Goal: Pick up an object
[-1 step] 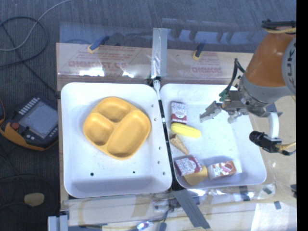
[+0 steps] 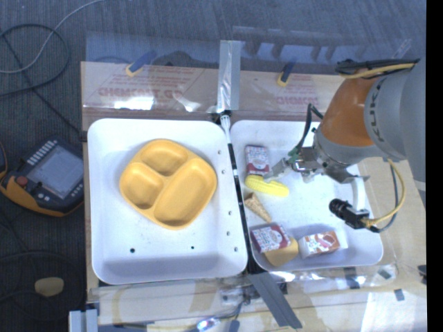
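Camera view showed the counter from above, and I describe everything relative to the yellow banana (image 2: 267, 187), the most likely thing to pick. Far to the left of the banana, off the counter, a handheld control pendant (image 2: 45, 177) lay on the floor. Nearer, also to the left of it, the left bin (image 2: 111, 254) carried a yellow divided plate (image 2: 168, 182). The banana itself lay in the right bin (image 2: 367, 254), close to its left wall. A small red and white carton (image 2: 257, 159) lay just above the banana, and a tan cone (image 2: 257, 207) just below it. Further below the banana were another red carton (image 2: 269, 238) resting on a yellow block (image 2: 281, 254), and a third packet (image 2: 322, 243) beside them. Just to the right of the banana hung the pincer (image 2: 289, 164), at the end of the arm (image 2: 360, 120). Whether its fingers were spread or pressed together, I could not tell, because the wrist covered them. No object was seen between them.

The banana looked to me like a light plastic toy, stiff and rather smooth, so it might slip. I would take it across the thick middle, where the curve is widest, and not at the thin ends.
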`<state>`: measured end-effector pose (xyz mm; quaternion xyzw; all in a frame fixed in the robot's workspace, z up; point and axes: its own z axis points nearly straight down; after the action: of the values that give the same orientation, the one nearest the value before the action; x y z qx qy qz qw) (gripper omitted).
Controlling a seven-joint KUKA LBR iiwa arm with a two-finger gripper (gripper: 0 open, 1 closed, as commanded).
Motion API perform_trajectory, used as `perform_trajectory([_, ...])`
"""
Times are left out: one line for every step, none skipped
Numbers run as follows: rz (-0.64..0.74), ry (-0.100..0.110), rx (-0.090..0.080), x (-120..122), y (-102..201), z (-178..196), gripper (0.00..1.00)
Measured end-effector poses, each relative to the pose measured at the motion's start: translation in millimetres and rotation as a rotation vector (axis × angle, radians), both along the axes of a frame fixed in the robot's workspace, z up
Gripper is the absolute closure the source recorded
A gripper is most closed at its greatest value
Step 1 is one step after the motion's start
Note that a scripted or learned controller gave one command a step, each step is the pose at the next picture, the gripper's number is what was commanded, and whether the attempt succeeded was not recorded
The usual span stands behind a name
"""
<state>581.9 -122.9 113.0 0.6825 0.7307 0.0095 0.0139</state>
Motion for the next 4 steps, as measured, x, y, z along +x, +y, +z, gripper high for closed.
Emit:
perform_trajectory([0.016, -0.001, -0.002, 21, 22, -14, 0.00])
perform_trajectory([-0.050, 0.010, 0.004, 79, 18, -14, 0.00])
perform_trajectory([-0.030, 0.033, 0.004, 87, -9, 9, 0.00])
perform_trajectory([0.006, 0.005, -0.002, 39, 17, -14, 0.00])
